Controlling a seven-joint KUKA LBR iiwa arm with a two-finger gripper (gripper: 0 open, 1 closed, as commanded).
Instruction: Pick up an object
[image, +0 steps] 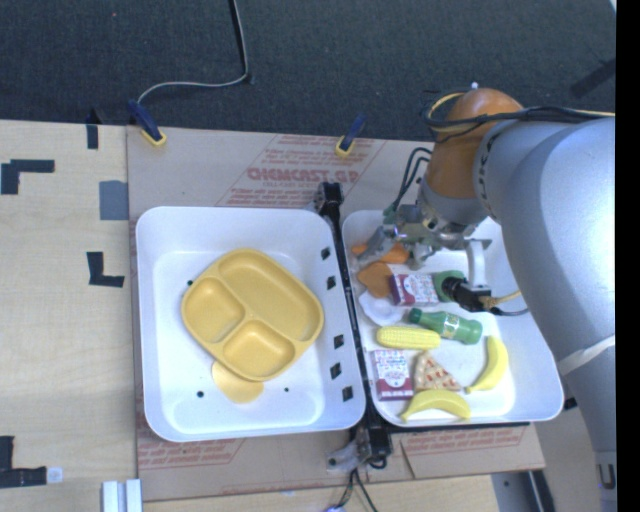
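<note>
Right now an orange toy (378, 272) lies at the back of the right bin (530, 400), just under the gripper (405, 238), crowded by a maroon carton (412, 289) and a green bottle (447, 323). Whether the fingers are open or closed I cannot tell. Packed this tight, a grab could well slip off or shove a neighbour aside.

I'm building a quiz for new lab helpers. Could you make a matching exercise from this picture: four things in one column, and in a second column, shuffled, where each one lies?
Things:
1. yellow divided tray
2. corn cob
3. green bottle
4. pizza slice

Places:
A. right bin, lying just right of the corn cob's upper end
B. left bin, near its middle
C. right bin, near the front, between a small red carton and a banana
D. right bin, lying crosswise just above the small red carton at the front

Pairs: 1-B, 2-D, 3-A, 4-C
</note>
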